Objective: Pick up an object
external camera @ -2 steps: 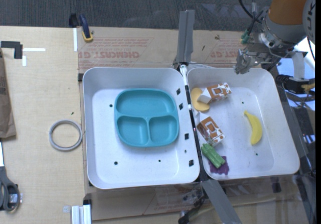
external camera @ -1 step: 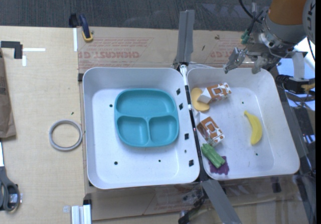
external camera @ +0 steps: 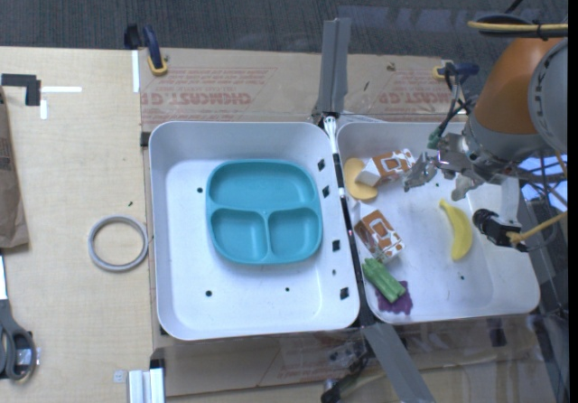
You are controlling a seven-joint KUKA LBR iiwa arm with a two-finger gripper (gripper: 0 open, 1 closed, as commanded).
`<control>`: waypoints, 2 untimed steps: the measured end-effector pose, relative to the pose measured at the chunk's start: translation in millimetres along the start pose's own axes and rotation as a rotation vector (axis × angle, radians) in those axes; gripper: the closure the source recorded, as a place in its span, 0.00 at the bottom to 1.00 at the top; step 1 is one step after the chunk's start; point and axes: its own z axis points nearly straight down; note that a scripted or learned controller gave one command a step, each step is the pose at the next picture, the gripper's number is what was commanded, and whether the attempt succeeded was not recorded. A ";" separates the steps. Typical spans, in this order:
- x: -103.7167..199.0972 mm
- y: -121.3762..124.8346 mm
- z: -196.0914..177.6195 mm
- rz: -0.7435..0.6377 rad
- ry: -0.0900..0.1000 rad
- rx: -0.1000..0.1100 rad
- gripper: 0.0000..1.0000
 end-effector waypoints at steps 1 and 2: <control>-51.9 -20.9 -59.7 -0.027 0.000 -0.002 0.00; -77.9 -65.3 41.5 -0.266 0.002 -0.002 0.00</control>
